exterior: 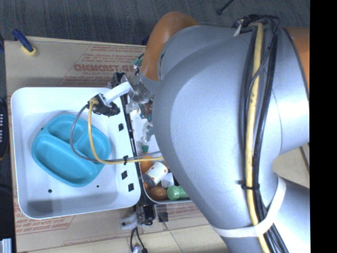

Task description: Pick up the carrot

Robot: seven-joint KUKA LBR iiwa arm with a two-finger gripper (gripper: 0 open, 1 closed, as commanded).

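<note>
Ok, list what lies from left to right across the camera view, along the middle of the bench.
Left white bin's rim → blue two-compartment plastic dish → yellow cable loop → small orange-and-white items in the right bin → large grey robot arm.

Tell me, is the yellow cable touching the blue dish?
Cannot tell. In the camera view the yellow cable loops across the blue dish, but overlap from above doesn't prove contact.

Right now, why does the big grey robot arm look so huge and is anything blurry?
In the camera view, the arm sits close to the lens, so it looms large and hides most of the right bin; soft glare lightens its curved shell, the blue dish looks slightly soft, and a faint shadow lies in the left bin's lower corner.
</note>
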